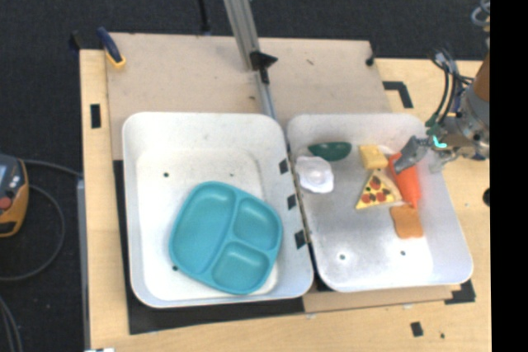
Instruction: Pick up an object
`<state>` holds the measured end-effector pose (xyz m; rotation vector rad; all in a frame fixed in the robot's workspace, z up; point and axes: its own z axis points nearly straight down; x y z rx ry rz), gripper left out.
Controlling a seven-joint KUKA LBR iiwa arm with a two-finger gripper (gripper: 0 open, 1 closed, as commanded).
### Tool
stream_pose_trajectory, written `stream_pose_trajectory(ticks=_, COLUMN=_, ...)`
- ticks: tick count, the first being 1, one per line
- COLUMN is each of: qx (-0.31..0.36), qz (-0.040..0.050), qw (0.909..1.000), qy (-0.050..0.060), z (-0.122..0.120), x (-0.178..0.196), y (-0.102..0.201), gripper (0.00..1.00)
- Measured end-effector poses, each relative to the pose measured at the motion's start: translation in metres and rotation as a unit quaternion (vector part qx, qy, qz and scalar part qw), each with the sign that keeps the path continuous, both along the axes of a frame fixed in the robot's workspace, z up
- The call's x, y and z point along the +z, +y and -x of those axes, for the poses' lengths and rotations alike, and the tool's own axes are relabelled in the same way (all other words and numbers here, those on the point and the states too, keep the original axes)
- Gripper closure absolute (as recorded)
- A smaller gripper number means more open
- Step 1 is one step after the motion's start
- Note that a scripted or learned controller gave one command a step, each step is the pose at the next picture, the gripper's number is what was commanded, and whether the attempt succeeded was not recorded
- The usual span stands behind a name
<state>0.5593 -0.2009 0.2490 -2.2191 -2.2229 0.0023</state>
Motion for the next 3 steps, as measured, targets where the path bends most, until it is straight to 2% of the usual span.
stream_pose_trajectory(ticks=1, qx=0.0, qz=0.0003, qw=1.0, qy=-0.001, z=-0.001, x=0.001, y=0.0, gripper=0.0)
stream_pose_trajectory(ticks=3, qx=-0.001, qz=0.0003, qw=1.0, qy=0.0, z=0.005, x=-0.086, y=-0.008, gripper=0.0)
